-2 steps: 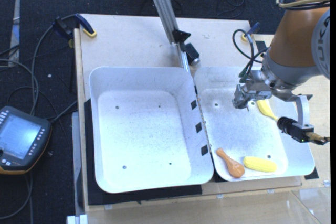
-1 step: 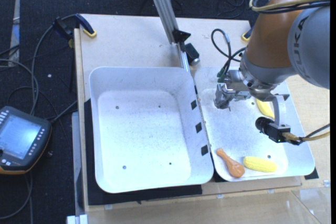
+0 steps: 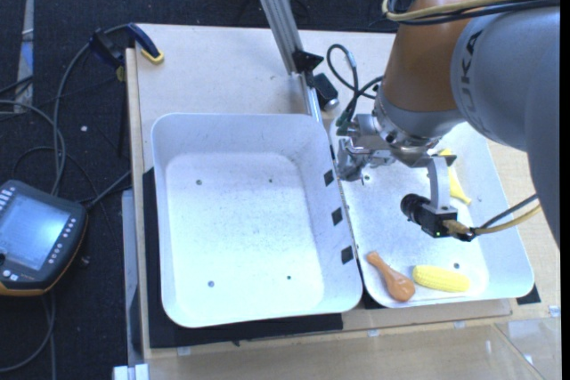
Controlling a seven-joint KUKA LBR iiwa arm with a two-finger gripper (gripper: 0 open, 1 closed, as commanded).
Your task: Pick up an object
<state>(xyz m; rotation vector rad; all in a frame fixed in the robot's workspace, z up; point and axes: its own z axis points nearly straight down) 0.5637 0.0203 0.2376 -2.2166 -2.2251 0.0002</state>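
Handheld pendant (image 3: 36,234) with screen on the floor, far left. Wooden tabletop (image 3: 214,58). Left bin (image 3: 178,138): white, shallow, rounded corners, speckled floor. Right bin (image 3: 512,267) touches it along the middle seam. In the right bin's near end: orange drumstick-shaped piece (image 3: 393,276), smooth, long axis diagonal, bulb end toward near-right; just beside it a corn cob (image 3: 441,278), yellow, bumpy, lying roughly left-right. A yellow piece (image 3: 458,188) farther back, partly hidden. Pincer (image 3: 356,157) hangs near the seam at the bin's far end; fingers' state cannot tell.
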